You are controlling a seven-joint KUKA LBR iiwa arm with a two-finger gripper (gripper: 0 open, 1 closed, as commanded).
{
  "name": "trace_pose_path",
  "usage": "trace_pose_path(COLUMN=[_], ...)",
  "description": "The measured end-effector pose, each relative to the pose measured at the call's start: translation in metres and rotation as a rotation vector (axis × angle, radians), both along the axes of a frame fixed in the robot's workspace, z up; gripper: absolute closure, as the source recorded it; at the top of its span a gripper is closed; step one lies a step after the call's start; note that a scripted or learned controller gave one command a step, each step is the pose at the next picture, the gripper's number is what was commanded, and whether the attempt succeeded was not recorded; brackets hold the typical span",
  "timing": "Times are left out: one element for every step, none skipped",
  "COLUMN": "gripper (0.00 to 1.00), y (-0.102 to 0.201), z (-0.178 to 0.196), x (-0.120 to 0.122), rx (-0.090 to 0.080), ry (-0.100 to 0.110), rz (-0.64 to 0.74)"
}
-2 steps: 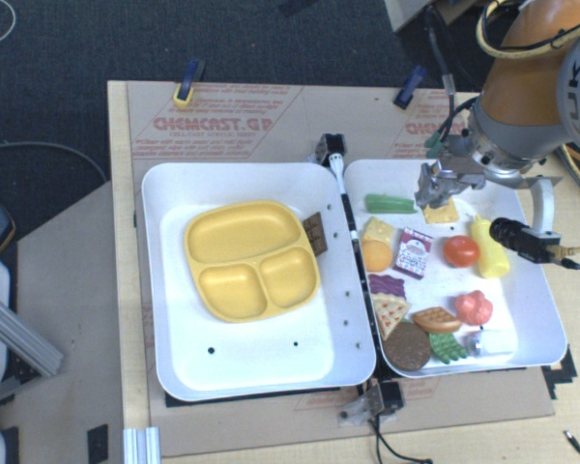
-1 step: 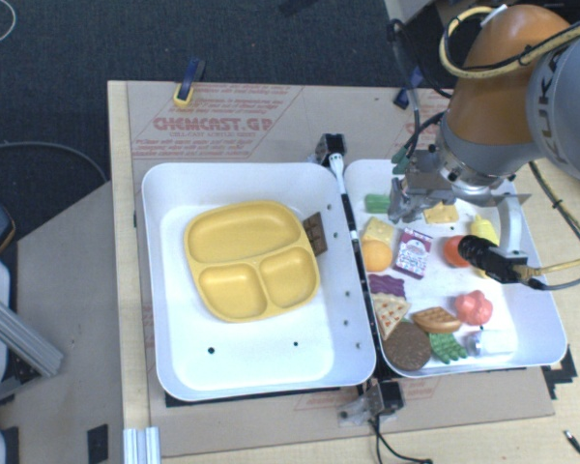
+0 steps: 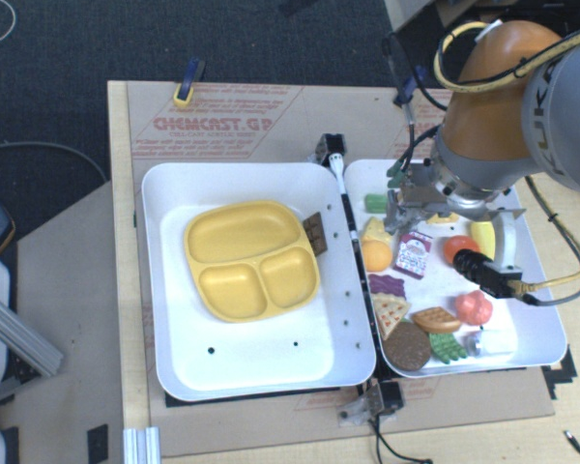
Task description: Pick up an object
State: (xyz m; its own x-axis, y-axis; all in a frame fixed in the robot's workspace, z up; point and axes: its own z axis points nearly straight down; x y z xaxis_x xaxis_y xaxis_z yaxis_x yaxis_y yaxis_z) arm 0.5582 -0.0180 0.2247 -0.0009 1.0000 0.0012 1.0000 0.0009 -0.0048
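Note:
My gripper (image 3: pixel 403 213) hangs low over the upper left part of the right bin (image 3: pixel 546 322). Just below it lies a white and purple packet (image 3: pixel 413 254). A green piece (image 3: pixel 375 202) and a pale yellow piece (image 3: pixel 372 228) lie to the gripper's left, with an orange ball (image 3: pixel 375 255) beneath them. A red piece (image 3: pixel 457 248) and a yellow banana shape (image 3: pixel 483 234) lie to its right. I see nothing held in the gripper.
Toward the right bin's front lie purple grapes (image 3: pixel 387 285), a waffle wedge (image 3: pixel 390 310), a brown disc (image 3: pixel 407 348), a bun (image 3: pixel 435 319) and a pink-red fruit (image 3: pixel 474 307). The left bin (image 3: pixel 174 356) holds a yellow divided plate (image 3: pixel 251 259) with a brown block (image 3: pixel 314 232) at its edge.

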Motion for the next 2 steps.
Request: trace_pose_path(gripper=[1.00, 1.00], y=[-0.013, 0.000], z=[0.010, 0.002], x=[0.005, 0.001], rx=[-0.002, 0.000], ry=[-0.008, -0.002], rz=[-0.002, 0.001])
